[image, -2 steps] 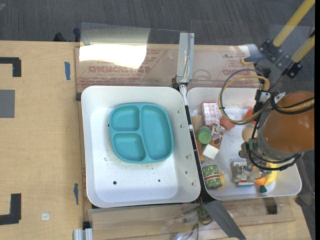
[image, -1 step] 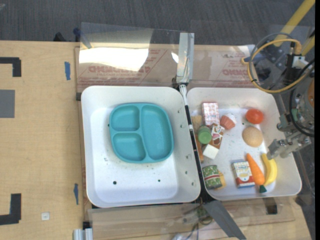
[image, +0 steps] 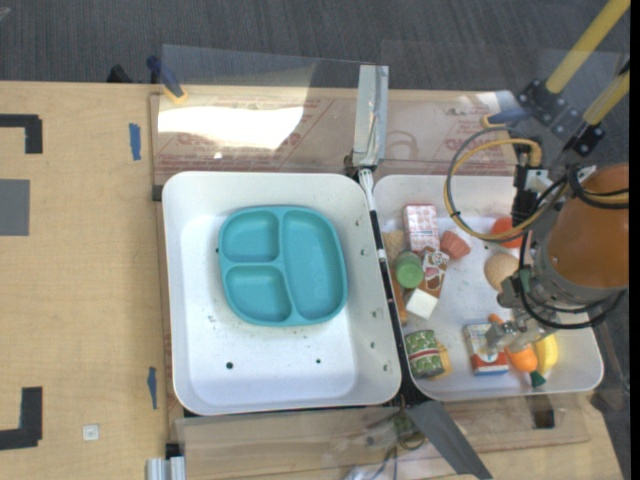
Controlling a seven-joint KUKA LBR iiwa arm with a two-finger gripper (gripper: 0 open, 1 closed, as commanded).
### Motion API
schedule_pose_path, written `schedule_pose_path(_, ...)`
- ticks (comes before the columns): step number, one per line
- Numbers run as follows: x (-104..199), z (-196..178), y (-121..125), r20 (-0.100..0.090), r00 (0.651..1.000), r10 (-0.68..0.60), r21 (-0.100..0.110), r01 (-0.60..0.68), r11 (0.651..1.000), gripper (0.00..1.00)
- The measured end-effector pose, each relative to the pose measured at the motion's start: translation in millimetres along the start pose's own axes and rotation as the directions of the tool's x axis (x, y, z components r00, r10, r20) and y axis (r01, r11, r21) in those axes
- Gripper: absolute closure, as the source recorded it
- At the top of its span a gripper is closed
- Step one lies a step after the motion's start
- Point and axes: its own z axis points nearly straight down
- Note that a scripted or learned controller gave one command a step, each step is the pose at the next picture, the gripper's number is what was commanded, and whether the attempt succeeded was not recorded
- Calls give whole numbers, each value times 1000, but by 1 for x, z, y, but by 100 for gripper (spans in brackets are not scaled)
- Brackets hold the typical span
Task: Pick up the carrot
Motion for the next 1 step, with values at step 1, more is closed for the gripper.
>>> schedule_pose_path(1,-32,-66,9,4,950,-312,-2,312,950,100)
